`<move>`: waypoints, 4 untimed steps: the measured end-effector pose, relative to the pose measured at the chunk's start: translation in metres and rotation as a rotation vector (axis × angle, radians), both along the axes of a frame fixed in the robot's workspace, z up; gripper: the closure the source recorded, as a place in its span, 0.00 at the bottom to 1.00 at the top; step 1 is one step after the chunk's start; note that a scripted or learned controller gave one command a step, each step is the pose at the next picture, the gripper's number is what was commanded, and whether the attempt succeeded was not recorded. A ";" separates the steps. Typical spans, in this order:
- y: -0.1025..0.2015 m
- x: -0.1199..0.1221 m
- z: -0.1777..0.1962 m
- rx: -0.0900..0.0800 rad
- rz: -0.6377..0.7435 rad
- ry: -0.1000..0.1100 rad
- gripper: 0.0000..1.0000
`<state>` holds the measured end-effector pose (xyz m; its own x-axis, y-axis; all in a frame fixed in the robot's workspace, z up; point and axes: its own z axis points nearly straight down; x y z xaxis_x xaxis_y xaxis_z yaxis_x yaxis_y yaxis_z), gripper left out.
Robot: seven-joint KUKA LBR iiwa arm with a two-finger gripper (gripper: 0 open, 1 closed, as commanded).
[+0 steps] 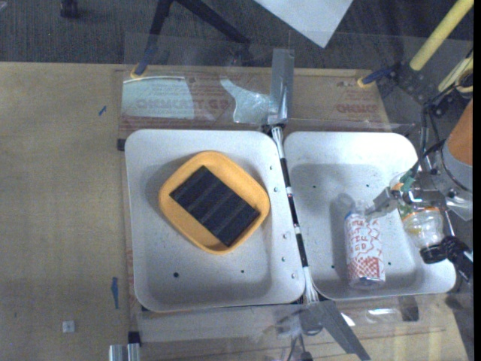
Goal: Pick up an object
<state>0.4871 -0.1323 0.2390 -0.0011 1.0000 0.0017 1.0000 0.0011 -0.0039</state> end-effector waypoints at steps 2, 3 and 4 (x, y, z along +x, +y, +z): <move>0.019 0.001 -0.143 -0.003 0.164 -0.010 0.00; 0.017 0.000 -0.134 -0.005 0.160 -0.011 1.00; -0.021 -0.008 -0.107 -0.003 -0.120 -0.004 1.00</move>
<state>0.4791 -0.1534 0.1317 0.1185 0.9930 -0.0014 0.9930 -0.1185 0.0006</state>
